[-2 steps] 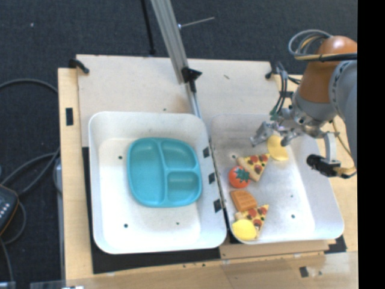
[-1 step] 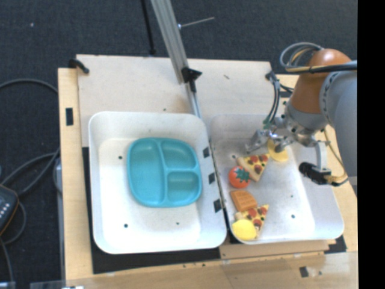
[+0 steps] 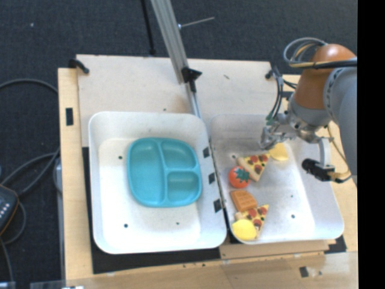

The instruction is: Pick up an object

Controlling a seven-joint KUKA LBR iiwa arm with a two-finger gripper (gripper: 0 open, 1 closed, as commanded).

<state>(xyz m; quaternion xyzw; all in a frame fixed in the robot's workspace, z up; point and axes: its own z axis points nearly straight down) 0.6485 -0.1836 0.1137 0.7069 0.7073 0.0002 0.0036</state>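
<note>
My gripper (image 3: 269, 138) hangs over the back of the right bin (image 3: 313, 218), just left of a small yellow piece (image 3: 279, 153) lying on the bin floor. A toy pizza slice (image 3: 254, 164) lies below and left of the gripper. A red tomato (image 3: 239, 177) rests beside that slice. Nearer the front sit an orange cracker-like block (image 3: 243, 200), a second pizza slice (image 3: 259, 215) and a yellow lemon (image 3: 243, 229). Nothing shows between the fingers.
The left bin (image 3: 108, 221) holds a turquoise divided plate (image 3: 163, 172). A metal pole (image 3: 174, 41) slants up from the bins' back junction. The arm's grey body and orange band (image 3: 322, 77) stand at the right, with a cable and black connector (image 3: 317, 168) over the right bin.
</note>
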